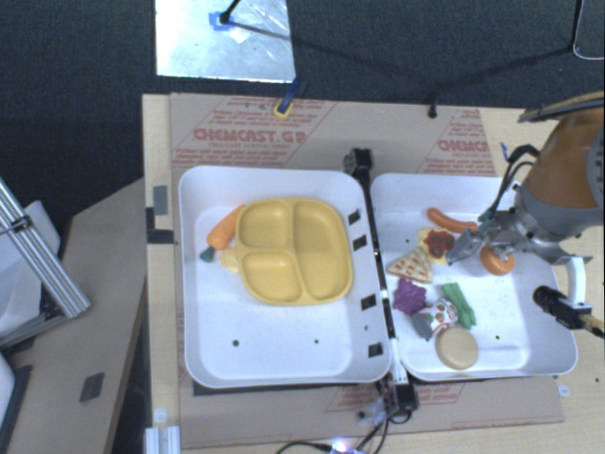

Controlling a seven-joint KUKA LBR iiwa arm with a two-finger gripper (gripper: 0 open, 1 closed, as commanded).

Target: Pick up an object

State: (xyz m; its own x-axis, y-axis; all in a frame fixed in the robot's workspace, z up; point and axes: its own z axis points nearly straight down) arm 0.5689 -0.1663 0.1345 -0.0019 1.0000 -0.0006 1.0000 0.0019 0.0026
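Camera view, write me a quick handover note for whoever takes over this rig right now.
Gripper: low over the right bin, among the toy food near the red item and the pizza slice. Nothing is visibly held.
Right bin also holds a hot dog, an orange piece, a purple piece, a green piece and a round tan cookie.
Left bin: yellow divided plate with a carrot beside it.
Done: arm positioned over the items.
Left: grasp one and lift it.
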